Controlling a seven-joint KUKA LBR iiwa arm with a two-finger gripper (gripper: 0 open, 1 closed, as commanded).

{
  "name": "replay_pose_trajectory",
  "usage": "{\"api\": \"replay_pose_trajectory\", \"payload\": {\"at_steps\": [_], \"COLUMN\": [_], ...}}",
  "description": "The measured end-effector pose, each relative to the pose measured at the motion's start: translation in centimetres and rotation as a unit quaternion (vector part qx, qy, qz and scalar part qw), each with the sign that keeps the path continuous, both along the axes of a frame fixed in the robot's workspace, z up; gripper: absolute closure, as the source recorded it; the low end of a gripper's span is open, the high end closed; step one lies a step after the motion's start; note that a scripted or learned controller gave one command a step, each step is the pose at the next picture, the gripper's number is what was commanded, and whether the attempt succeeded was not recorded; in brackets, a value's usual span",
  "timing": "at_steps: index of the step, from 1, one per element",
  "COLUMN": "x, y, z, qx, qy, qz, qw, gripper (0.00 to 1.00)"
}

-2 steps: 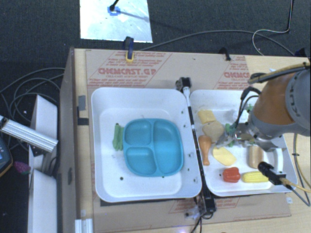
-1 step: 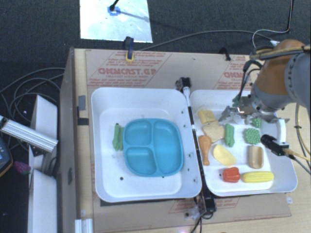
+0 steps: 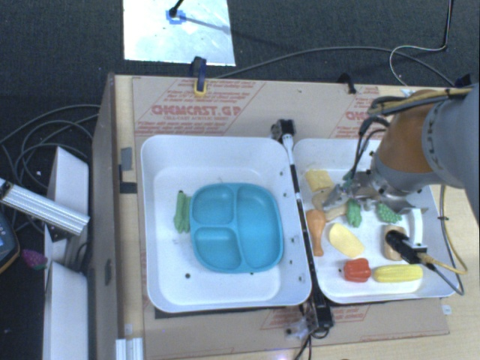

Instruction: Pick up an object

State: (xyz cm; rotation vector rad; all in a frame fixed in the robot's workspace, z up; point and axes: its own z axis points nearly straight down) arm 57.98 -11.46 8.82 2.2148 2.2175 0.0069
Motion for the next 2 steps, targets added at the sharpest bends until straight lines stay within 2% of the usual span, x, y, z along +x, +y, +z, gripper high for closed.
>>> {"api": "replay_pose_trajectory", "payload": {"at_steps": [1, 2], "x": [0.2, -4.6], "y": [0.0, 2.8], "z": [1.1, 12.5], "qx": [-0.0001, 0.0008], "qy": [-0.003, 0.003], "qz": [0.0, 0.001], "qw": [1.0, 1.0], "gripper": [1.0, 1.0]}}
